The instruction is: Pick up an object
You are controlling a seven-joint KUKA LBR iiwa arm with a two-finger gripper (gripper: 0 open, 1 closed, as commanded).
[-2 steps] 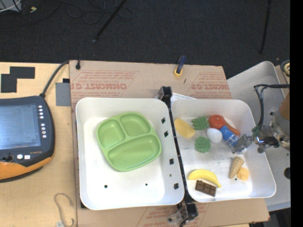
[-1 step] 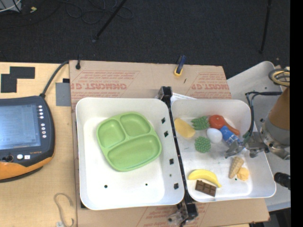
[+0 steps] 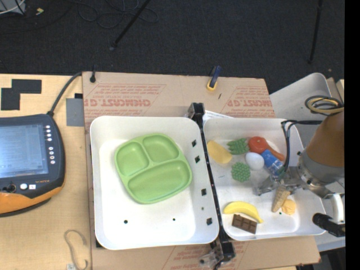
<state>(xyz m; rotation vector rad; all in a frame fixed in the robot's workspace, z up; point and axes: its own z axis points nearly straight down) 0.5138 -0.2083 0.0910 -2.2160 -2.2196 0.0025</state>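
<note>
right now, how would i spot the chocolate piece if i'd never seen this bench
Look in the right-hand white bin, at its near edge. Just below the yellow banana lies the chocolate piece, a small flat rectangle. It is the one dark brown thing among brightly coloured toys.

Divided plate (image 3: 153,167) lies in left bin (image 3: 107,218); banana (image 3: 242,209) behind chocolate (image 3: 244,224) in right bin (image 3: 306,229)

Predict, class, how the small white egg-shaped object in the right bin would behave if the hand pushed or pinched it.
The small white egg-shaped object looks smooth and rounded, so it would probably roll when pushed. Its glossy curved sides suggest it could squirt out of a pinch. It lies crowded among a red toy and a green knobbly ball, so nudging it likely shifts those too.
</note>
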